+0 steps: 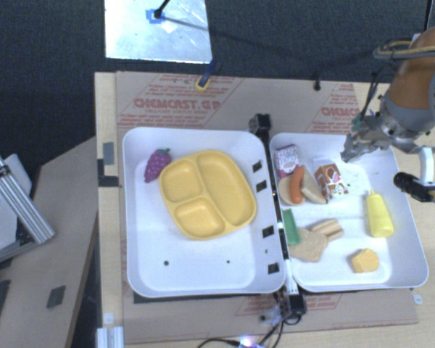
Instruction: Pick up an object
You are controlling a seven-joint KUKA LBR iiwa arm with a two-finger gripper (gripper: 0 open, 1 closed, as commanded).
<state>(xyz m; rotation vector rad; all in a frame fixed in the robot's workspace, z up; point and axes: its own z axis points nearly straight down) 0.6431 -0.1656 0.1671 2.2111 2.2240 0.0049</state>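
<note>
**Nothing lifted yet: the hand hangs over the right bin's far side**

The pick looks to be at its start. The hand sits over the far part of the right bin, near the small red-and-white carton, and nothing shows between its tips. Whether it is spread or closed I cannot tell (the tips are a small dark-grey cluster seen from above, blurred against the white floor).

All the candidates lie in that bin: a pink-and-white box, a toy hot dog with a pale wedge just beside it, the carton, a yellow mustard bottle, a green stick, a tan bread-like piece and a small orange block. The carton seems the likeliest target, being nearest the hand, but that is a guess. Approach, closing and lift all remain to be done.

In the left bin a yellow divided tray lies beside a bunch of purple grapes.

The arm's upper part is cut off at the frame's right side, and the hand's height above the bin floor is hard to judge.
</note>
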